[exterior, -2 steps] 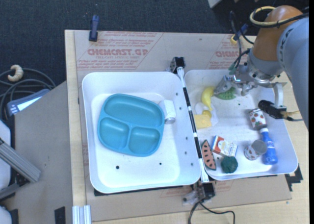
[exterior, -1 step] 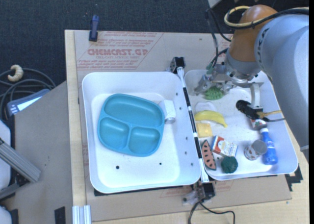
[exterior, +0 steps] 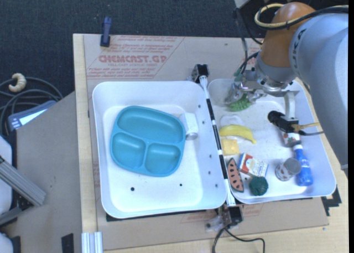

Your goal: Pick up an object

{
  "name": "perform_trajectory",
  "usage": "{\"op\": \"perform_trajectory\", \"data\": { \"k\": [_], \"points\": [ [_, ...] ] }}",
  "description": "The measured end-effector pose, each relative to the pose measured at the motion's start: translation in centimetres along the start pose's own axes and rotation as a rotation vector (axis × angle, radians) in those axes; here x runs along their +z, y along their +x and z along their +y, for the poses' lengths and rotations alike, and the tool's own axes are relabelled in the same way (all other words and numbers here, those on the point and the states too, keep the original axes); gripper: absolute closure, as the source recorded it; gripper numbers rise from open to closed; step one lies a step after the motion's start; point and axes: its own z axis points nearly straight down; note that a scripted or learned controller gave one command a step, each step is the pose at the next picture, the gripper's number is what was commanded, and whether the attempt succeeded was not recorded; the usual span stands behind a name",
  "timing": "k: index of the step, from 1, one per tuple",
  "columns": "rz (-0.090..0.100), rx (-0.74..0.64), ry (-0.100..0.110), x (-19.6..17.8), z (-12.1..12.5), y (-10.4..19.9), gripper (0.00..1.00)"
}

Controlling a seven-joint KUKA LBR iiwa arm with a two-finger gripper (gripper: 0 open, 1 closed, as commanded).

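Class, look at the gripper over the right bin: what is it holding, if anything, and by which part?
It cannot be told. The gripper is down at a green object in the right bin, but no hold is visible.

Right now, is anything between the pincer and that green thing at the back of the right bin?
Nothing visible is in the way. The pincer is directly over the green object in the right bin's far corner. The banana lies nearer the camera, apart from both.
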Motion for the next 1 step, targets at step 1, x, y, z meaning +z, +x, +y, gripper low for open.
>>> {"op": "perform_trajectory", "data": {
  "k": [1],
  "points": [
    [0.002, 0.0, 0.001, -8.98, -7.01, 5.4, 1.0]
  ]
}}
